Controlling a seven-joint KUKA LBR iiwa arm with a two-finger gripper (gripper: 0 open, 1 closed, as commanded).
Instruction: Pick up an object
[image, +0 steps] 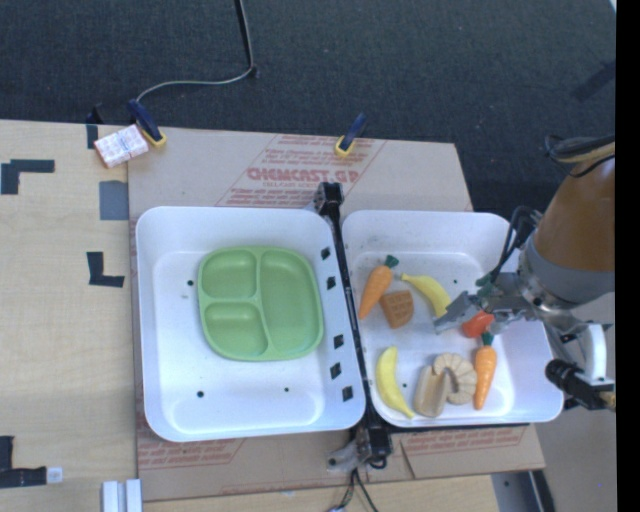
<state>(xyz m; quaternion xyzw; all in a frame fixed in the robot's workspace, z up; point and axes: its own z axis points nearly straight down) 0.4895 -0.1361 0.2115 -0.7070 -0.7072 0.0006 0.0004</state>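
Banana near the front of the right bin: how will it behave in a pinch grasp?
The banana looks like smooth, glossy toy plastic, so probably rigid, light and a bit slippery. Its curved, tapered shape may pivot or squirt out between the fingers. Lying flat on the right bin floor, it likely slides rather than rolls.

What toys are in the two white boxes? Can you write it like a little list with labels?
left bin: shallow white plastic bin holding a green plastic plate with three sections
right bin: shallow white plastic bin holding toy food
carrots: one orange toy carrot near the divider, one orange toy carrot at the right
bananas: one yellow toy banana upper middle, one yellow toy banana at the front
other food: brown bread-like block; tan sliced piece; small red piece by the gripper
gripper: two-finger gripper low over the right bin's middle
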